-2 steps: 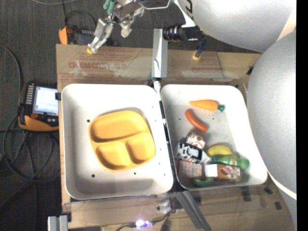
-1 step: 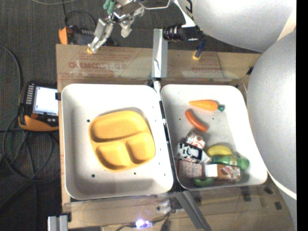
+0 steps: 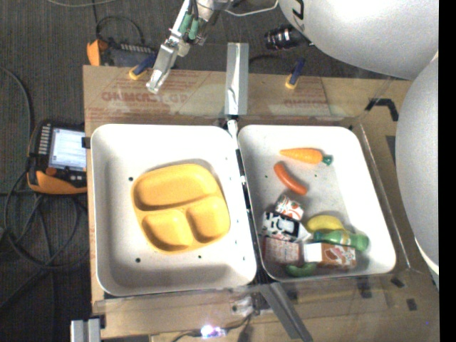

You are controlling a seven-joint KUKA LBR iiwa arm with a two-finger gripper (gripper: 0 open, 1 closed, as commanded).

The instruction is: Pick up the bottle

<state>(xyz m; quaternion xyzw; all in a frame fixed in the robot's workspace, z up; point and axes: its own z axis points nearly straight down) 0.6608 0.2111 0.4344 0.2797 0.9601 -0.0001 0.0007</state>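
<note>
Not started: my pincer (image 3: 158,75) hangs at frame's upper left, grip state unclear; bottle (image 3: 320,254) still lies lower right.

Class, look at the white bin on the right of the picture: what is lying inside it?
The right bin holds a toy carrot, a sausage, a small carton, a banana and a brown bottle, heaped together. Whatever lies beneath the heap is covered.

Grey arm (image 3: 356,20) enters upper right, end effector (image 3: 158,77) angled down-left
</note>
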